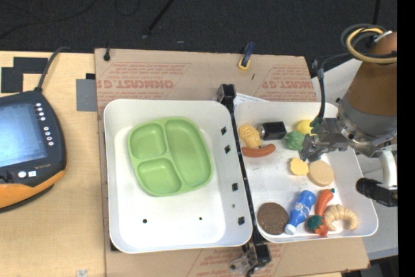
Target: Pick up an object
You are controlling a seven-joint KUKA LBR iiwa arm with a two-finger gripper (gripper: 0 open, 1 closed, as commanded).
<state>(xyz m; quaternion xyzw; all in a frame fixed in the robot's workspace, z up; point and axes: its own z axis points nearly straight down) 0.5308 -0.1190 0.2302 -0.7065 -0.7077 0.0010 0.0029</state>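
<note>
The cardboard sheet [194, 78] under the two bins carries red printed lettering in two places along its far edge. The print lies upside down and cannot be made out with certainty.

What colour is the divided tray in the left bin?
Light green tray, seen clearly in the camera view.

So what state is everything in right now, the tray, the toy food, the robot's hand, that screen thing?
Green tray: right side up, lying flat in the left bin.
Blue bottle: lying on its side in the right bin.
Toy corn: lying flat, beside the hot dog.
Black block: lying flat.
Gripper: low over the right bin, near the yellow disc; grip unclear.
Handheld screen: lit.
</note>
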